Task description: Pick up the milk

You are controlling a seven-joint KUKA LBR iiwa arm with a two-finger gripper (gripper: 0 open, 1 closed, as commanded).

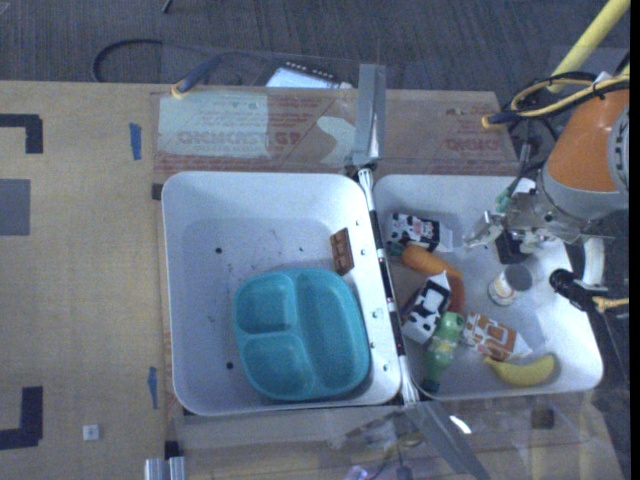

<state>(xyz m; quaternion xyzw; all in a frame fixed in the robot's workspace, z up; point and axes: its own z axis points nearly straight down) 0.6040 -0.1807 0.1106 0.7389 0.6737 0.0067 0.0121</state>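
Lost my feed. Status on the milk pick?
Gripper above right bin, nothing visibly held. Milk carton lying in bin, apart from gripper. Carrot and green bottle crowd it.

arm: cut off by the frame's right edge
pincer: fingertips too small and cluttered to read
green bottle: label blurred
teal tray: hides part of the left bin's floor

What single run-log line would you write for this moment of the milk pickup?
stage: approach | gripper: above right bin, nothing seen held | milk carton: lying in right bin beside carrot | left bin: teal tray
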